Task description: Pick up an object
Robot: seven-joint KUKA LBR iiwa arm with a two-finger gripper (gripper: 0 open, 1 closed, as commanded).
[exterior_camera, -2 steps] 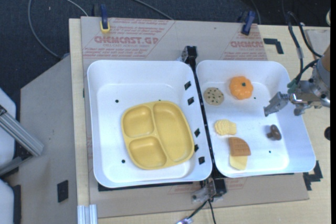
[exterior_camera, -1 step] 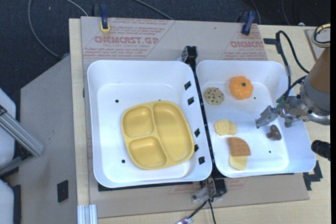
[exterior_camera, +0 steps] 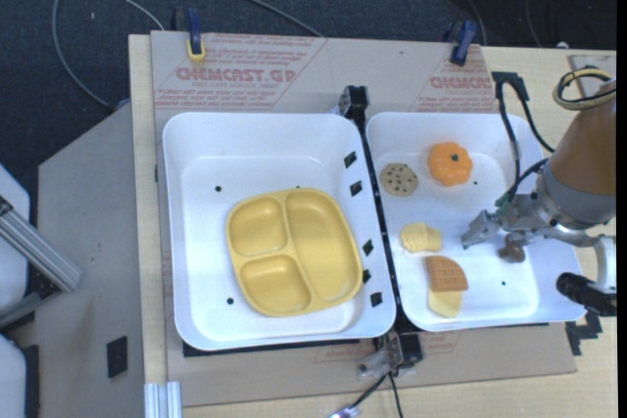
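Progress on the pick looks slight, judging by how things lie. Two white bins sit side by side on the bench. The left bin (exterior_camera: 186,210) holds a yellow tray (exterior_camera: 292,252) with three compartments. The right bin (exterior_camera: 509,306) holds the candidates: an orange (exterior_camera: 451,163) toward its far side, a cookie (exterior_camera: 399,178) just left of the orange, a pale yellow piece (exterior_camera: 421,237) near the bin's left wall, and a waffle wedge (exterior_camera: 446,281) just below that piece, toward the near rim. All four rest on the bin floor, each apart from the others except the yellow piece and the wedge, which lie close. The arm (exterior_camera: 588,162) reaches in from the right, and the gripper (exterior_camera: 495,232) hangs low over the middle of the right bin, to the right of the yellow piece and apart from it. Whether the fingers are spread or pressed together cannot be told from this slanted view; the metal parts blur into one another, and a small dark shape (exterior_camera: 511,253) beside them is too unclear to name. Nothing recognisable sits between the fingers. So the approach seems under way, while the grasp and the lift are both left to do. The yellow piece or the wedge is probably the nearest target.
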